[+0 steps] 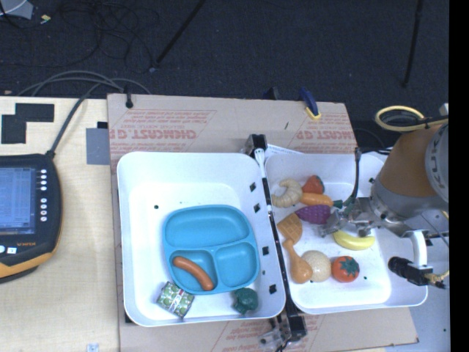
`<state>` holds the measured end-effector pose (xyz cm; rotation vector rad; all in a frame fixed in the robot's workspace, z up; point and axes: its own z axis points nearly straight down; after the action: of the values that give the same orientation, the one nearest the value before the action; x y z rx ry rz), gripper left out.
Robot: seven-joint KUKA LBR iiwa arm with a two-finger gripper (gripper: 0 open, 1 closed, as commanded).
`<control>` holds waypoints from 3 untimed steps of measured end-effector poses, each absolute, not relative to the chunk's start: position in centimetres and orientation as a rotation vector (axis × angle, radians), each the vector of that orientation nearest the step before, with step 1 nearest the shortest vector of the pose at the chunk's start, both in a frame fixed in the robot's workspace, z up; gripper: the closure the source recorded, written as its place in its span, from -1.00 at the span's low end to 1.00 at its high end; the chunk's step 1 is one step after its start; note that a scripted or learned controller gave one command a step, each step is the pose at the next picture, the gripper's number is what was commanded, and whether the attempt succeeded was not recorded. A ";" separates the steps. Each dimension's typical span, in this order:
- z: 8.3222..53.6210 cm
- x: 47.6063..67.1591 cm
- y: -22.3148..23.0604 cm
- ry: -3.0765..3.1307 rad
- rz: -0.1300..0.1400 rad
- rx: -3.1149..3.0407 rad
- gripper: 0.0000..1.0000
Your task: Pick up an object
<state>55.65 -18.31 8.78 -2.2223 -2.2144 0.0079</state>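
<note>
The right bin (366,292) holds several toy foods. Among them are a yellow banana (355,240), a purple bunch (314,213), an orange carrot (316,198), a red piece (314,184) and a pale croissant (287,193). There are also a tan drumstick (297,264), a white ball (316,263) and a red tomato (346,268). My gripper (341,218) reaches in from the right. It sits low between the purple bunch and the banana, just above the banana's left end. I see nothing lifted.
The left bin (139,196) holds a blue divided plate (209,229) with a sausage (193,272) in its lower-left compartment. A patterned can (174,298) and a green piece (245,300) lie by its front wall. A black divider (265,226) separates the bins. A pendant (22,211) lies at far left.
</note>
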 end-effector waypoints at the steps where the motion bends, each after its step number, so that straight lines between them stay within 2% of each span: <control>1: 45.6 47.5 -20.2 -2.232 -0.011 -2.232 -1.00; 2: 49.6 47.7 -10.9 -2.235 -0.006 -2.212 -1.00; 3: 50.2 47.7 -11.3 -2.227 0.004 -2.215 1.00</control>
<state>47.73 -11.31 50.24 -2.2151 -2.2266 0.0035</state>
